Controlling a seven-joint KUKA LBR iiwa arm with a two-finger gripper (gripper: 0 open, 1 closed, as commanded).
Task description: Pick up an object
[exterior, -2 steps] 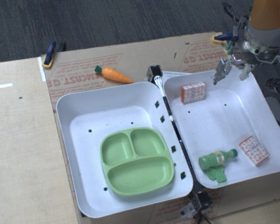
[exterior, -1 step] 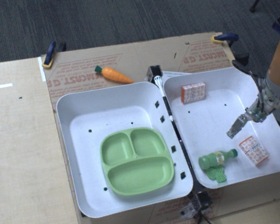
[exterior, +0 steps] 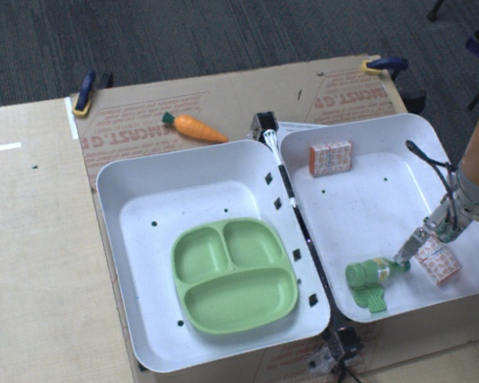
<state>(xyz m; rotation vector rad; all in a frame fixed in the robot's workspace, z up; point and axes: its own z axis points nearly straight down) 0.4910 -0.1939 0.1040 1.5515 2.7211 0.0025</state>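
We see pincer [exterior: 405, 254] low in right bin [exterior: 377, 199] | touching green bottle [exterior: 367, 275], lying flat, crumpled label | grip state: we cannot tell

Two white bins [exterior: 131, 195]; a pale green divided plate [exterior: 233, 274] in the left one. Right bin: green bottle [exterior: 368, 275], red-and-white patterned boxes [exterior: 331, 158]. Orange carrot [exterior: 196, 128], green-topped, on brown cardboard [exterior: 233, 101].

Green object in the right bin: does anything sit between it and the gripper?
Nothing visible does. The gripper is right at the green object, near the right bin's front edge. The small patterned box lies just behind the gripper, not between them.
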